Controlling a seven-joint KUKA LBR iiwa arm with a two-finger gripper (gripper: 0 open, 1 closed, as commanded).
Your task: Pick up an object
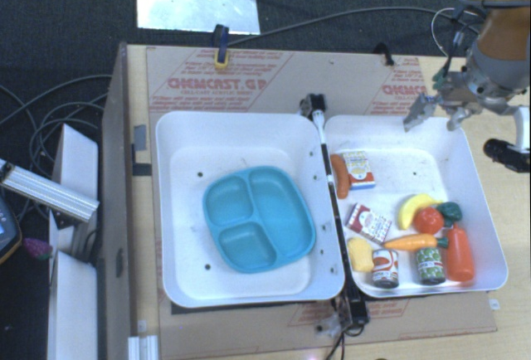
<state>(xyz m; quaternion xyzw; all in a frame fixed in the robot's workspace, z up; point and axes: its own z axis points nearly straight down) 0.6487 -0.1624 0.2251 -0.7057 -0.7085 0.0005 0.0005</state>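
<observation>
**benchwatcher:** So the gripper [434, 111] sits at the upper right of the frame, hanging off the grey arm [500, 60] with the orange band. Fingers are spread wide apart, one tip at around the back rim of the right bin [489, 209], the other further right. Nothing between them, so it's got hold of nothing, and I can't tell if a tip touches the rim.

**gearhead22:** OK, and what's there to grab?

**benchwatcher:** All in the right bin, lower in the frame than the gripper and well apart from it. Count: one hot dog [339, 175] along the left wall, one small carton [358, 168] just beside it, one red-and-white packet [367, 223] below that, one yellow block [359, 254], two cans (a red-label can [385, 268] and a green-label can [431, 265]), one carrot [410, 242] lying across above the cans, one banana [414, 207], one tomato [428, 220] touching it, one green leafy thing [450, 211] just right of that, and one red bottle [460, 255] at the lower right.

**gearhead22:** Left bin?

**benchwatcher:** The left bin [187, 151] has one blue divided plate [259, 217], three compartments, tilted a bit. Both bins sit on a cardboard sheet [274, 76], and there's one yellow clamp [221, 47] at its top edge.
</observation>
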